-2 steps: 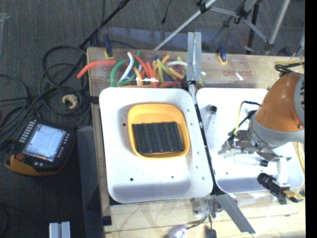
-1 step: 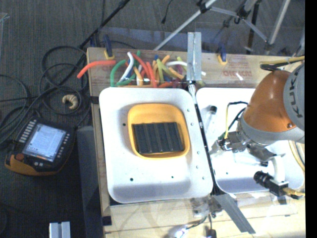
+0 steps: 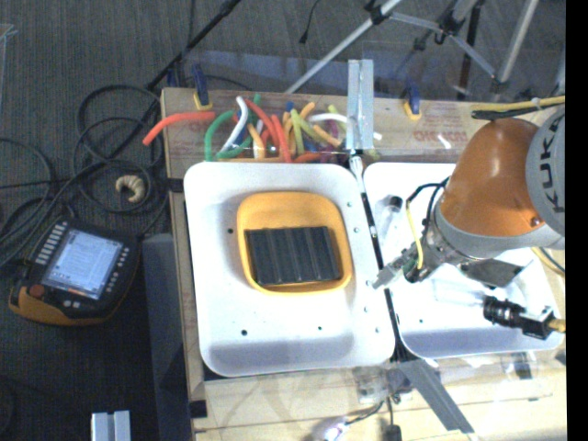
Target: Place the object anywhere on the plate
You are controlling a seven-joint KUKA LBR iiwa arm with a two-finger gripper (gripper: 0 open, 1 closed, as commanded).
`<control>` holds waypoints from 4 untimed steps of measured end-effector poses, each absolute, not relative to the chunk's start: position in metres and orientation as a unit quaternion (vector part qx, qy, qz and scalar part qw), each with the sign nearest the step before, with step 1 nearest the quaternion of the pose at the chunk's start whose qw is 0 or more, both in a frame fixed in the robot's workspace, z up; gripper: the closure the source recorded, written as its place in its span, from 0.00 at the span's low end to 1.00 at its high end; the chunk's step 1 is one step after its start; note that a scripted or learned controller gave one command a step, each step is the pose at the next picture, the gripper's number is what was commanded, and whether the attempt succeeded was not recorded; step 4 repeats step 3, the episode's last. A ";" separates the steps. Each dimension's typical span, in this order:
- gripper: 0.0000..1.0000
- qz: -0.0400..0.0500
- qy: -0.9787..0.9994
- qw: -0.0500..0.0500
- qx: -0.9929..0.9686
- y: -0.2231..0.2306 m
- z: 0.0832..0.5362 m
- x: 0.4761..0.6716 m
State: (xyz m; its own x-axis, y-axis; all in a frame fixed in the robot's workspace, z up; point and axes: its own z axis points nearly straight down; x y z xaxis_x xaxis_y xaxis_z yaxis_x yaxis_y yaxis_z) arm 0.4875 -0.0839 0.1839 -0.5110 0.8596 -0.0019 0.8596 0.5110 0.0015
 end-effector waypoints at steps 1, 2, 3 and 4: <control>1.00 0.001 0.936 0.001 0.352 -0.071 0.184 0.535; 0.00 0.001 0.936 0.001 0.352 -0.071 0.184 0.535; 0.00 0.001 0.936 0.000 0.352 0.033 0.184 0.565; 0.00 0.001 0.936 0.000 0.352 0.033 0.184 0.565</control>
